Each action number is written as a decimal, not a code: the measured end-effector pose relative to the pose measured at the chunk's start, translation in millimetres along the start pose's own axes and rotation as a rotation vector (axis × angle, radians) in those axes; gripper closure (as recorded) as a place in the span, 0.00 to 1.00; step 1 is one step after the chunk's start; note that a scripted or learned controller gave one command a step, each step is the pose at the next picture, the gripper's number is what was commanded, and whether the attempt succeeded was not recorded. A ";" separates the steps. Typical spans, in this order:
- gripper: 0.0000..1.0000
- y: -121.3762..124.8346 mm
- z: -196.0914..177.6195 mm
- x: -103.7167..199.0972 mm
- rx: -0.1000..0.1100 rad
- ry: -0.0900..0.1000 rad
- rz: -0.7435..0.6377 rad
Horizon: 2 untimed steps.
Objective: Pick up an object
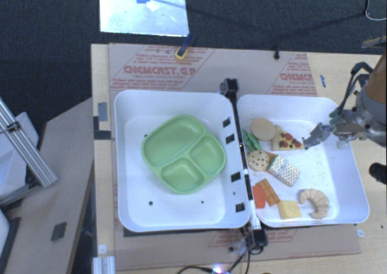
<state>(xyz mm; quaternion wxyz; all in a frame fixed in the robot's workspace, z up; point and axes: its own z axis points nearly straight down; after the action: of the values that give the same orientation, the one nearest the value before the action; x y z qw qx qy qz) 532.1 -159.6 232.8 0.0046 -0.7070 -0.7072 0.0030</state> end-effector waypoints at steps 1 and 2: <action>0.00 2.5 -6.3 0.3 -0.012 -0.003 -0.003; 0.00 -3.2 44.2 8.3 -0.011 -0.002 -0.001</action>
<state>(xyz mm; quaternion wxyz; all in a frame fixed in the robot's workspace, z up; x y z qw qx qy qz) 528.5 -151.3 188.7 0.0003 -0.7065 -0.7077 -0.0001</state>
